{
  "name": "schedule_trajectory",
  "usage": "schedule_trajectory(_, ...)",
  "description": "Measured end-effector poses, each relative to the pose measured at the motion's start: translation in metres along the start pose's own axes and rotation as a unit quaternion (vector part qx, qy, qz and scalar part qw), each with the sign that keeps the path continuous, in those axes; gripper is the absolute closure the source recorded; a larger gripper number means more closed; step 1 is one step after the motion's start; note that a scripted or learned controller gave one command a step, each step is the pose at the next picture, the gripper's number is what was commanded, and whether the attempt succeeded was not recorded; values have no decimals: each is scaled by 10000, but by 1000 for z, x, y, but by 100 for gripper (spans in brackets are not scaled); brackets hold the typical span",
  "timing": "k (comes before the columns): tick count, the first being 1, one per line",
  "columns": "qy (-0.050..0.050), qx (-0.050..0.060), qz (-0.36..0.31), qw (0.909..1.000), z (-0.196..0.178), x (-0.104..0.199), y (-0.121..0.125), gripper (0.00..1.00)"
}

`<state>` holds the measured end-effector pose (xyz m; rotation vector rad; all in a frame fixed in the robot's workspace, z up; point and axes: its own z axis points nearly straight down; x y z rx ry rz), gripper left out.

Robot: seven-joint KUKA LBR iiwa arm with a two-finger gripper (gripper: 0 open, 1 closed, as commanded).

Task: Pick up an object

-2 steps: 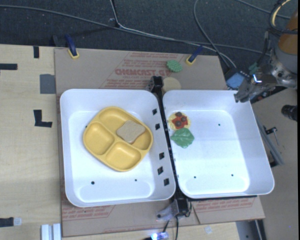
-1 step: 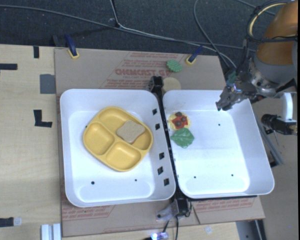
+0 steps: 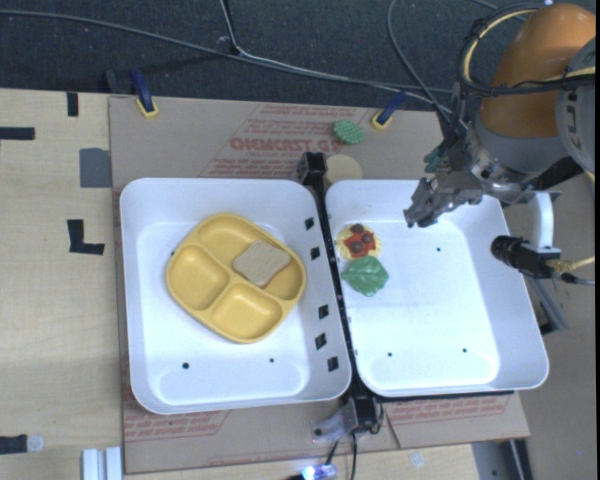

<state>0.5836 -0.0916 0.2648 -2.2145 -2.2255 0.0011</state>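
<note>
Gripper (image 3: 421,212) hung at upper right of frame over the right bin (image 3: 450,368), apart from the toy food (image 3: 362,258) lying at that bin's left; grip state indiscernible. Pick judged not yet made.

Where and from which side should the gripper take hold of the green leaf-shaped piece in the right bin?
Probably straight from above, closing across the middle of the green leaf-shaped piece. It lies flat and low on the right bin floor, so no side edge offers much grip. Its upper edge touches the yellow and red food piece, so place the fingers left and right. The gripper hovers nearby, up and right.
</note>
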Motion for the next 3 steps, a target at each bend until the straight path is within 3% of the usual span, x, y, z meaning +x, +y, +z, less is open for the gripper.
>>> schedule_trajectory(3, 1, 9, -8, 10000, 49, 153, -31, 100)
